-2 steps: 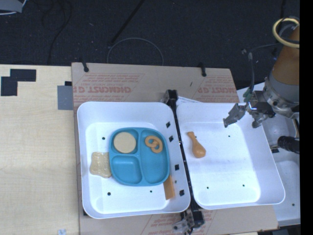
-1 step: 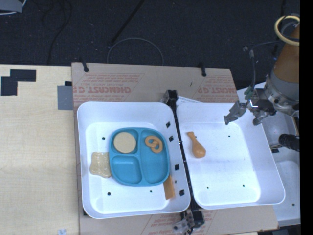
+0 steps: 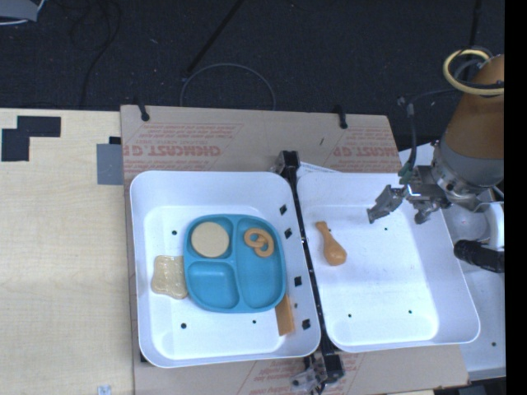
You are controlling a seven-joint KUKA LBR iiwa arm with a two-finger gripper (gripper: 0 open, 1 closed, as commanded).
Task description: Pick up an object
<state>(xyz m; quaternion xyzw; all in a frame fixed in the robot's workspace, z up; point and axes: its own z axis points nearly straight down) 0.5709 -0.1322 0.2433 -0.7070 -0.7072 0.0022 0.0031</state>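
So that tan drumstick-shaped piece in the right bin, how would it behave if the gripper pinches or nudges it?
The drumstick-shaped piece looks like moulded toy food, so probably stiff and light. Its rounded bulb and narrow neck suggest it could pivot or roll on the smooth right bin floor, and slip from a pinch on the bulb.

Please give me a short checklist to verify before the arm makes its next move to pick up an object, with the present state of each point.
1. A target lies in the bin under the arm: ok. The orange drumstick-shaped toy lies alone in the right bin.
2. Gripper carries nothing: ok, nothing shows between its fingers.
3. Gripper is above the target: not ok. It hangs over the upper right part of that bin, to the right of the toy.
4. Room around the target: ok, no other thing touches it.
5. Fingers are open enough: cannot tell.
6. Other objects stay out of the way: ok. The blue divided plate sits in the left bin.
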